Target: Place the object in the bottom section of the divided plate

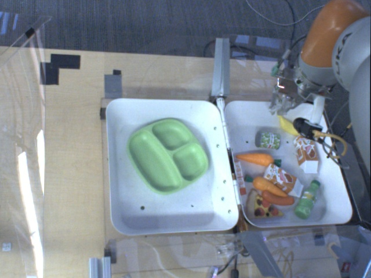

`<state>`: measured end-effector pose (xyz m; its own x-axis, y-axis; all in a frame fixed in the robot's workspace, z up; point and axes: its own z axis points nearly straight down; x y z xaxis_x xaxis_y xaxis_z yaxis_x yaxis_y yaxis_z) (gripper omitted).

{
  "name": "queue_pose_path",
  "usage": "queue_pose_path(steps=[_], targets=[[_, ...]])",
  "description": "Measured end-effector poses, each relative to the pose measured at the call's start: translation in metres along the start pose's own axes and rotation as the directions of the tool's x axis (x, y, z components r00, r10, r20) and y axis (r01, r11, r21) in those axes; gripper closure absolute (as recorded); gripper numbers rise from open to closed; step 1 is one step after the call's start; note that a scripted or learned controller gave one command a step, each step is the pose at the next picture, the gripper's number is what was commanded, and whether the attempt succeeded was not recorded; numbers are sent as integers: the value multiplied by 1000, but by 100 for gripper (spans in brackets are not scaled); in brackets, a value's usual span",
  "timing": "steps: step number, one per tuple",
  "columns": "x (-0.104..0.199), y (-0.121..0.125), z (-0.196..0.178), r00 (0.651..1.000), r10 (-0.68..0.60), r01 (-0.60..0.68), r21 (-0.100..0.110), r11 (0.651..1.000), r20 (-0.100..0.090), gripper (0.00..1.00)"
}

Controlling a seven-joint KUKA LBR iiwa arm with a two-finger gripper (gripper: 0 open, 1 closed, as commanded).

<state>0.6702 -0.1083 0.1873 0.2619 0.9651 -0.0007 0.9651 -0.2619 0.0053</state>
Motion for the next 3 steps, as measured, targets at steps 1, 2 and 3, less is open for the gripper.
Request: queue_pose_path(steps=[1,2,3], targets=[[74,-20,-3,993,-122,122,0,993,-3,100],[13,-87,-12,987,-159,159,-1,987,-3,100],[68,-151,2,851,-525,525,0,851,-4,100]])
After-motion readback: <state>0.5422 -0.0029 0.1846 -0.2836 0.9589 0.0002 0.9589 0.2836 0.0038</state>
